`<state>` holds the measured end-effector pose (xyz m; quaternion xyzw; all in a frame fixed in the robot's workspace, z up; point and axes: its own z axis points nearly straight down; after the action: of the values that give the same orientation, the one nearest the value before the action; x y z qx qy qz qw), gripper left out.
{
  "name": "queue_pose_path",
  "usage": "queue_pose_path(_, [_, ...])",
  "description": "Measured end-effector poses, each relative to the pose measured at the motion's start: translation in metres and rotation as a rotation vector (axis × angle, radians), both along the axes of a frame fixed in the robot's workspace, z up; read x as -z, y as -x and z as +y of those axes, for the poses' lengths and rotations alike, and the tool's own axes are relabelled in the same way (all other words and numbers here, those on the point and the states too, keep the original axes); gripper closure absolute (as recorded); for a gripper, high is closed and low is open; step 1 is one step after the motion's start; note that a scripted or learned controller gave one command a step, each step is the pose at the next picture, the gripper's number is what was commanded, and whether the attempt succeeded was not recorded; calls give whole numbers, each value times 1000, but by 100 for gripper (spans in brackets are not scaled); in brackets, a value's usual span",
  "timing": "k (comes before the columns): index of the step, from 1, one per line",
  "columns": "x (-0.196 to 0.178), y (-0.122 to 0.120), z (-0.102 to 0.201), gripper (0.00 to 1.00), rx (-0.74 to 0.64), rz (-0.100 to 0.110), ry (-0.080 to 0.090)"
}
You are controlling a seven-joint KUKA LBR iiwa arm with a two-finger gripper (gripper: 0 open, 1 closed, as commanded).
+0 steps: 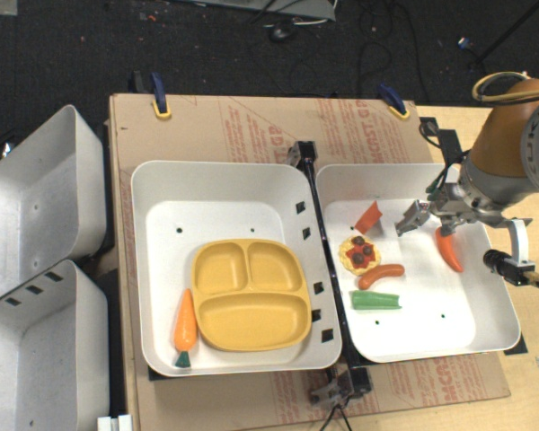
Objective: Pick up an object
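Your end effector [437, 220] hung over the right bin [413, 339], fingers spread apart, orange pepper [449, 250] just beside, long axis running far-left to near-right, tip nearer you.

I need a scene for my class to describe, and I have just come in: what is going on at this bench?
A grey robot arm reaches in from the right, its gripper over the right bin. An orange-red toy piece sits just beside the fingers, but whether it is gripped is unclear. A red wedge, small pizza, sausage and green bean lie nearby. The left bin holds a yellow tray and a carrot.
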<state>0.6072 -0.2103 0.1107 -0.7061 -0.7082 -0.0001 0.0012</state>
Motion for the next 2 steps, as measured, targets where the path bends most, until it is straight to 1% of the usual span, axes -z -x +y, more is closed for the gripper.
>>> queue_pose_path(1, [-13,-1,-1,100,-1,-5,3])
queue_pose_path(2, [-57,-5,-5,100,2,-8,4])
